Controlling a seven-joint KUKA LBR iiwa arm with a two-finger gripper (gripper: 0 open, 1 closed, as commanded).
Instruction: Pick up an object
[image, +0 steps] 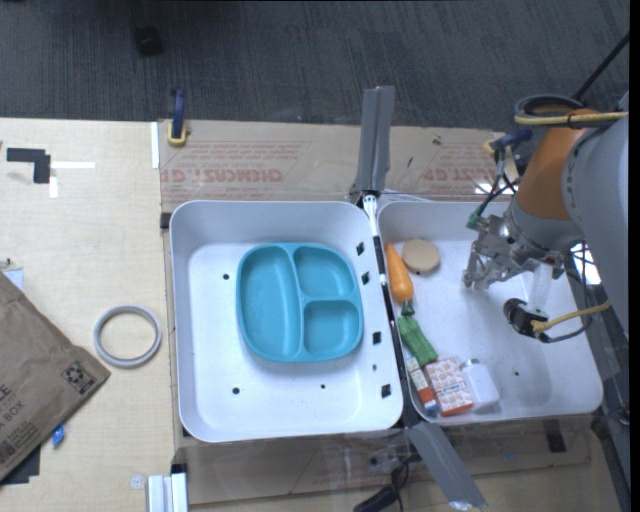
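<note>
We see the gripper (483, 277) with fingers slightly apart and holding nothing, above the right bin (560, 395); the toy carrot (400, 277) lies to its left, long axis running up-down.

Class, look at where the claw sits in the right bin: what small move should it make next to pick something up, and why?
Probably shift the claw left toward the round tan cookie. The claw sits over bare floor of the right bin, with nothing under it, and the cookie lies nearest, apart from the carrot.

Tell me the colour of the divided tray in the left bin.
Teal-blue divided tray, shown plainly in the camera view.
</note>
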